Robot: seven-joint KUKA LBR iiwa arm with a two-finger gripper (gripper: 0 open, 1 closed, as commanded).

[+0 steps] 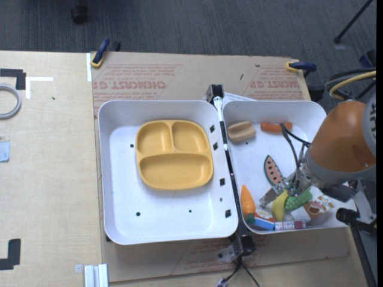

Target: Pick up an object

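Left bin [114,178]: yellow plate [175,154], three compartments, well left of the gripper. Right bin [311,109]: arm [347,139] reaches in from the right; gripper [291,187] sits low over the toy pile at the near side. Bread [241,131] up and left of it; sausage [276,126] above it. Melon slice [273,171] just left, near the tip. Carrot [248,200] lower left. Corn [280,206] and a green piece [298,199] directly beneath, touching or nearly so. Finger spread: cannot tell, wrist hides it. Nothing seen held.
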